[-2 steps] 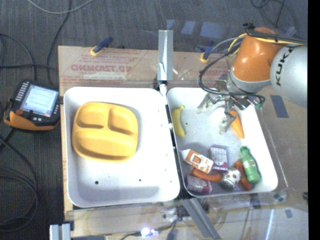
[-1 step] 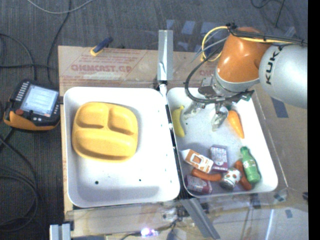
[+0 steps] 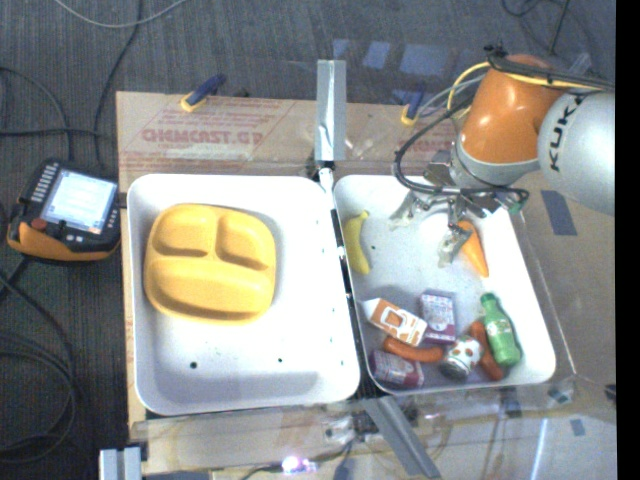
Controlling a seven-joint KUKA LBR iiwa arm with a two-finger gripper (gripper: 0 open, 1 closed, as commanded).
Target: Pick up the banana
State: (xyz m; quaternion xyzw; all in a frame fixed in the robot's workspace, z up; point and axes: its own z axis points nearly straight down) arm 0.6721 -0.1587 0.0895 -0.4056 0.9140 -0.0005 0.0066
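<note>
Banana [image 3: 356, 244] lies apart from the jaws.
It rests by the right bin's [image 3: 535, 298] left wall; whether the jaws are spread, I cannot tell.

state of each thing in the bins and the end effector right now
banana: lying flat by right bin's left wall, not grasped
carrot: lying flat under the end effector
end effector: over right bin
green bottle: lying on its side
yellow tray: in left bin

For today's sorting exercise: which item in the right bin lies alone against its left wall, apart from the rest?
The banana: yellow, lying lengthwise along the right bin's left wall, with bare floor around it. The carrot lies across the bin; the others cluster at the near end.
</note>
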